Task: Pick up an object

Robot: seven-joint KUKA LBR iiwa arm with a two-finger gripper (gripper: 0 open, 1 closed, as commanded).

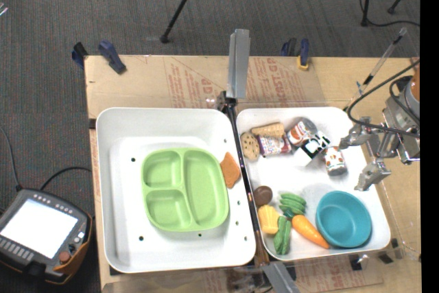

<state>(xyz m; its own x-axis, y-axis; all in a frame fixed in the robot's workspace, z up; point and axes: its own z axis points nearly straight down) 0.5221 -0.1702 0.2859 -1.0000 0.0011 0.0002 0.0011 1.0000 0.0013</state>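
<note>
My gripper (pixel 359 160) hangs over the right edge of the right bin (pixel 343 114), its two fingers spread apart with nothing between them. Just left of it stands a small white and red can (pixel 335 160). Below it sits a teal bowl (pixel 344 218). Further left lie a black and white object (pixel 315 145), a red-labelled can (pixel 300 132), a purple packet (pixel 273 145), a wafer (pixel 267 130) and a cookie (pixel 250 145). At the bin's front are a carrot (pixel 309 231), green beans (pixel 293 203), a green pepper (pixel 282 235), yellow corn (pixel 269 219) and a brown ball (pixel 263 195).
The left bin (pixel 113 147) holds a green divided plate (pixel 185 189), with an orange piece (pixel 230 169) at its right wall. A grey post (pixel 238 68) rises behind the bins' shared wall. Cables (pixel 374 89) run to the arm. A handheld controller (pixel 38 233) lies on the floor at left.
</note>
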